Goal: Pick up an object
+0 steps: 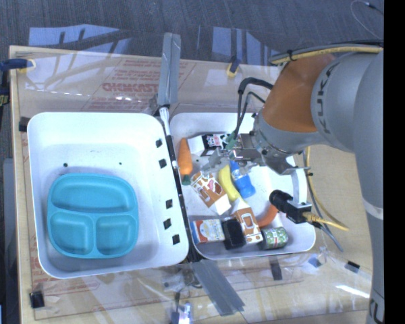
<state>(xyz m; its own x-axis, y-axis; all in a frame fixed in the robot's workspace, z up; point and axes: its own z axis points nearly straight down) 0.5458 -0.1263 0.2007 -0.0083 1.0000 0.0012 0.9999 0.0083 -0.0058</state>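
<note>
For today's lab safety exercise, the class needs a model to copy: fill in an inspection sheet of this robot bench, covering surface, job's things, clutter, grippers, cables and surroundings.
Surface: bench under a clear sheet, bearing two white bins side by side.
Job's things: right bin holds a banana, a carrot, a blue bottle, small cartons and a can, crowded together.
Clutter: left bin holds a teal divided tray.
Grippers: gripper is low over the right bin's far side; finger state cannot be read.
Cables: black cable loops along the wrist; yellow cable by the right bin.
Surroundings: grey carpet; blue clamp at the bench's far left corner.
</note>
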